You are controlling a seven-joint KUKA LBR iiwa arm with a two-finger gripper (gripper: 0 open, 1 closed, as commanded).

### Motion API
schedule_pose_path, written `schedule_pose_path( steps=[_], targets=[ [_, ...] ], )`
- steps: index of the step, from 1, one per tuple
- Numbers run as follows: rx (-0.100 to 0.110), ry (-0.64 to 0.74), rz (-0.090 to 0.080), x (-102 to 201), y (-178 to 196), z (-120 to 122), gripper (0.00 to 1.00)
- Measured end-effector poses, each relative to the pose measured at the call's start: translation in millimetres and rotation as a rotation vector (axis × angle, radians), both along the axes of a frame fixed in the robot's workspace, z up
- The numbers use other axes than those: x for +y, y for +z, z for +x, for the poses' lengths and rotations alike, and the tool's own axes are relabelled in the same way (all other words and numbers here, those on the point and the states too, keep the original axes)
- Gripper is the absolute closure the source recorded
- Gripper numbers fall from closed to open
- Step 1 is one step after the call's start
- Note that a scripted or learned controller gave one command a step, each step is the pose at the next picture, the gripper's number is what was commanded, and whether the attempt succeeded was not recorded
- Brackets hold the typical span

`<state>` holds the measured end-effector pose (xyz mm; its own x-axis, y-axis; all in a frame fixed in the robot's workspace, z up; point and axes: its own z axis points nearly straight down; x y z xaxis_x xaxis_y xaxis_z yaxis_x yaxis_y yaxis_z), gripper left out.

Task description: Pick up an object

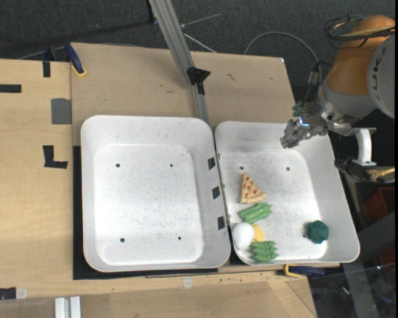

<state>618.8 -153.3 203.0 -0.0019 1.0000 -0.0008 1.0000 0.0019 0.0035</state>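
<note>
— Two white bins sit side by side on the desk [132,85]. Which one has the things in it?

— Only the right bin [318,158]. Its items cluster in the lower part of the frame, near the wall it shares with the left bin [146,191].

— What is nearest the middle?

— A waffle-textured wedge [251,189], tan with reddish lines, triangular. Its tip points toward the top of the frame and its long axis runs roughly up and down the picture.

— And below it?

— A green pod-like piece [255,212], bumpy, lying with its long axis nearly across the frame, slightly tilted up at the right. Below that, a smooth white egg shape [243,233] against the bin's left wall, a small yellow piece [259,233] touching it, and another knobbly green piece [264,250] at the lower rim, long axis also across the frame.

— Anything apart from that cluster?

— A dark green, rounded, rough lump [317,230] at the lower right of the same bin, well apart from the rest.

— Where is the end effector [293,138]?

— Over the upper right part of the right bin, grey metal under the arm's orange band. Nothing shows between its fingers; how far they are parted I cannot tell.
</note>
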Motion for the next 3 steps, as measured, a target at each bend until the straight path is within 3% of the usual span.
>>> schedule_pose_path(
  steps=[1,3],
  targets=[
    [0.000,0.000,0.000,0.4,34.9,0.9,1.00],
    [0.005,0.005,0.003,109.0,47.8,-24.8,1.00]
  ],
)
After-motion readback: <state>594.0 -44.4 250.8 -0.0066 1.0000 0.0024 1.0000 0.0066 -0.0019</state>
